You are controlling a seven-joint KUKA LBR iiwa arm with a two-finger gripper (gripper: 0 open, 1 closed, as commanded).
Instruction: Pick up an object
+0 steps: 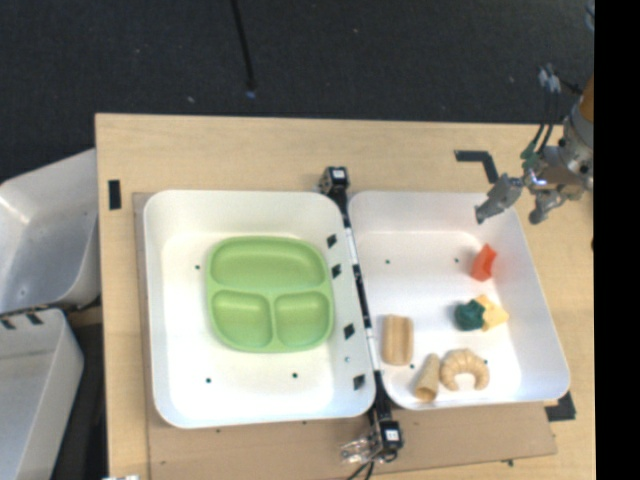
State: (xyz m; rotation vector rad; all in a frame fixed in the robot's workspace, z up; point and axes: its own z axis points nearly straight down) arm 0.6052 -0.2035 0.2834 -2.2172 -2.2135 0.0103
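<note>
1. Gripper (519, 202) hanging over the top-right corner of the right bin (420, 230), fingers spread wide, nothing btwn them.
2. Nearest candidate: orange block (485, 260), just below & slightly left of the gripper, alone on bare white floor, near the bin's right wall.
3. Other options, lower in the same bin: green piece (467, 315) touching yellow piece (492, 313); croissant (465, 369) beside small tan roll (427, 377); bread cylinder (398, 339) near the divider.
4. Best bet prob. the orange block: isolated, so no neighbours to knock.
5. Centre over the block first, then straight down; keep fingers wide til both straddle it.
6. Watch the right wall — an outer finger could clip it; turn wrist so fingers close parallel to the wall if poss.
7. Close only at floor level; lift slowly, check block sits btwn fingers.
8. Left bin (180, 298) w/ green tray (269, 293): ignore.
</note>
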